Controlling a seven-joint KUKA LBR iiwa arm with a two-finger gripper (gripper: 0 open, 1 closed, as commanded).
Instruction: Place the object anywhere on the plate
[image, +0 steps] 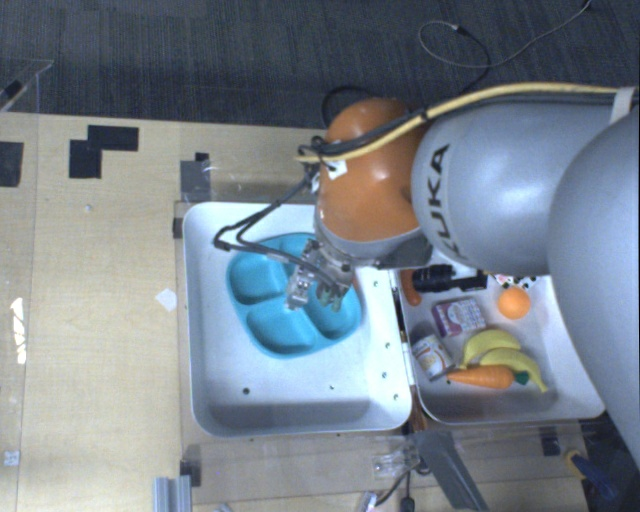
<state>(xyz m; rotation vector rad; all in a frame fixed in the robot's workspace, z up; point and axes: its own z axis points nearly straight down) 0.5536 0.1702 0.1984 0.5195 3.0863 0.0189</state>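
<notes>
A blue plate (275, 300) with three compartments lies in the left white bin (290, 405). My gripper (314, 289) hangs over the plate's right side, above the ridge between its compartments. The orange wrist band and the grey arm cover the plate's upper right part. I cannot make out any object under or in the gripper. In the right bin (500, 405) lie a banana (500, 348), a carrot (482, 378) and a small orange fruit (514, 303).
The right bin also holds a purple packet (458, 318) and a small can (430, 355). A black cable (245, 232) loops from the wrist over the left bin's back. The arm covers the right bin's back half.
</notes>
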